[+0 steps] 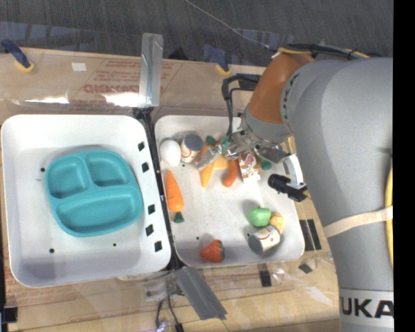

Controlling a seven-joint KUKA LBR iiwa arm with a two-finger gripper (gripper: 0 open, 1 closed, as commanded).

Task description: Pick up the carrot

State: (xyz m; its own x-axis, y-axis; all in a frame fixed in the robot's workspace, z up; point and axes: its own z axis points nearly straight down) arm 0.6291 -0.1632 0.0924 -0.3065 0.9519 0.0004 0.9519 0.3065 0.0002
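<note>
From the camera view above the bench, the carrot (173, 194) lies in the right bin (194, 254), close beside that bin's left wall and apart from the cluster of small items further up. Its long axis runs roughly up and down the picture, tilted a little, with the orange body uppermost and the dark green stub at the lower end. The gripper (236, 146) sits over the cluttered upper middle of the same bin, among an orange piece (229, 176), a yellow piece (207, 173) and a small can (191, 144); whether it is spread or closed cannot be told, and nothing can be seen in its hold. To do the pick well, the arm would likely need to shift towards the left wall, turn the wrist so the closing direction crosses the carrot's short width, and come down on the thicker mid-body, leaving room beside the wall. A white egg (170, 151) lies just above the carrot, and a teal divided plate (93, 191) rests in the left bin (28, 254).
</note>
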